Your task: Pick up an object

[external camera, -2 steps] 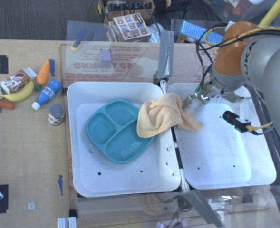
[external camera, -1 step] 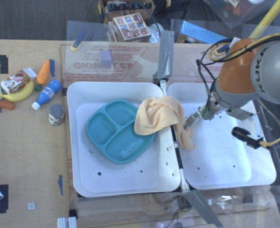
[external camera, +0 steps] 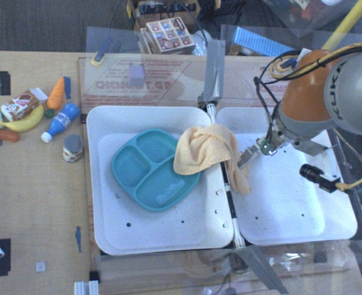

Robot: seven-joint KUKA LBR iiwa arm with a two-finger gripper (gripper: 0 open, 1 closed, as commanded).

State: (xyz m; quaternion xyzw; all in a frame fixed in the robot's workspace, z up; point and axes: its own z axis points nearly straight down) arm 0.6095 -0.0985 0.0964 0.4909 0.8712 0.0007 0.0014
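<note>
Cloth (external camera: 208,151) just beside jaws

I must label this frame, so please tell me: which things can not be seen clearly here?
- Plate: its right edge is hidden under the cloth in the camera view.
- Divider between the bins: covered where the cloth drapes over it.
- Gripper: small and seen at a slant below the orange wrist; I cannot tell its state.
- Arm: cut off by the right edge.
- Toys on the bench at left: too small to read labels.
</note>
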